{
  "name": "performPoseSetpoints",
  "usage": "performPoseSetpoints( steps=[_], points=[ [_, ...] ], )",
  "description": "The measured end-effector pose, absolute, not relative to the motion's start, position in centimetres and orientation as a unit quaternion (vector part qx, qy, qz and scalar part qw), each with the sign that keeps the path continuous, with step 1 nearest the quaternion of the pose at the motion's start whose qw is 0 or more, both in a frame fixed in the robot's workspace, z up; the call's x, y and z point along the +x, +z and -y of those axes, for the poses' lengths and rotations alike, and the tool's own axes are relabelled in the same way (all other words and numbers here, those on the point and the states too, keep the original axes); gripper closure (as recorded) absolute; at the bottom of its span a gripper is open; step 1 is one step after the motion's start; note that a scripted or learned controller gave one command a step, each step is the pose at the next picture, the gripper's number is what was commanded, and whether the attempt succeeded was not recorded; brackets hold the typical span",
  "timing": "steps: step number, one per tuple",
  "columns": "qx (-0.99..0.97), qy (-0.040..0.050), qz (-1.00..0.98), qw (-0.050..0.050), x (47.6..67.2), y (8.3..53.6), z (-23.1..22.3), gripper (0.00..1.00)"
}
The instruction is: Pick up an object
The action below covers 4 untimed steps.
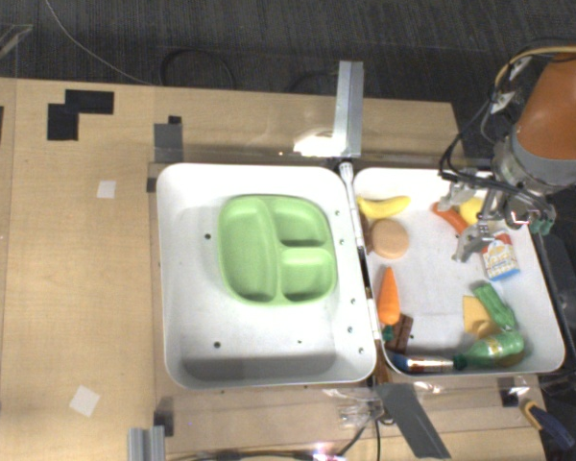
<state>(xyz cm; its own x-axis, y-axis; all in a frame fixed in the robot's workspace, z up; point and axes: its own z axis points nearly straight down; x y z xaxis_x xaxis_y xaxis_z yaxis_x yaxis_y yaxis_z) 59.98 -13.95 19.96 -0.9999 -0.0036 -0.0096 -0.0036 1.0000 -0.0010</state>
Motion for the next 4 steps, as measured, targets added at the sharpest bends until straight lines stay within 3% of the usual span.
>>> performPoseSetpoints(
  steps=[1, 2, 3, 4],
  points=[
    [0.047, -0.0005, -0.999, 0.006, 59.8, 9.8, 14.6, 0.0],
    [0.141, 0.0001, -0.99, 0.009, 52.9, 9.1, 11.7, 0.0],
    [0.197, 0.0001, -0.98, 0.012, 49.4, 9.2, 9.1, 0.0],
    [-0.003, -0.0018, -1.0, 0.011, 49.3, 9.1, 13.5, 0.0]
  ],
)
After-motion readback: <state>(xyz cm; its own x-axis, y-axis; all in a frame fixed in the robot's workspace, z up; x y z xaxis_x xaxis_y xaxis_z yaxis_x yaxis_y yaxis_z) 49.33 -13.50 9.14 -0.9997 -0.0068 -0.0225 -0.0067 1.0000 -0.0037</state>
